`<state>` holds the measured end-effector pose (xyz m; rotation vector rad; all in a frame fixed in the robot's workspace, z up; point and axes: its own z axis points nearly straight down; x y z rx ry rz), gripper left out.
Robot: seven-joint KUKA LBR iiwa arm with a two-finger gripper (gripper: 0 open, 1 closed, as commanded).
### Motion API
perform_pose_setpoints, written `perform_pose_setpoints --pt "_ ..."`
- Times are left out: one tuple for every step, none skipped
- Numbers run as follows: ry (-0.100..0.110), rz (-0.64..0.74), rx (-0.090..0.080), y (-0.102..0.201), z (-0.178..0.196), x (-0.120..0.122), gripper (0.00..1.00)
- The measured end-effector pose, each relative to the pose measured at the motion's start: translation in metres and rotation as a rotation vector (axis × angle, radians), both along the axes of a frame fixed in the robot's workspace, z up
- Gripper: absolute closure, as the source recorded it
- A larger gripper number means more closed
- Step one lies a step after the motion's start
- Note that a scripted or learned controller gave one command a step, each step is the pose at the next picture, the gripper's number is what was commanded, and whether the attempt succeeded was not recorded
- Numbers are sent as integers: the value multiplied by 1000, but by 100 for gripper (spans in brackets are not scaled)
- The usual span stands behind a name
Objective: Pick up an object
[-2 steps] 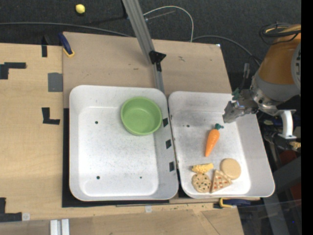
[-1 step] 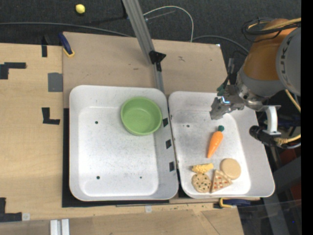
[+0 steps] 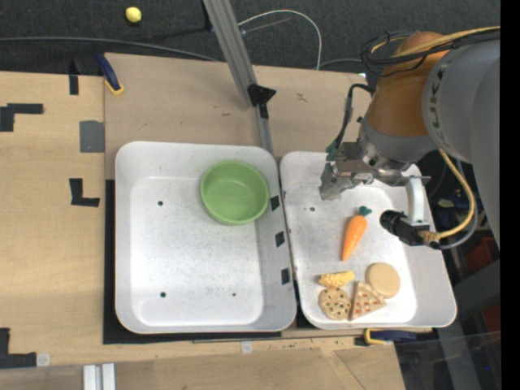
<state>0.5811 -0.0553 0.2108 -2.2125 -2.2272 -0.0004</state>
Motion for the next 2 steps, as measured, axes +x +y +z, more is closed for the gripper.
perform_pose_setpoints --pt "1 0 0 56 -5 1 100" --pt "-1 1 0 105 10 13 100"
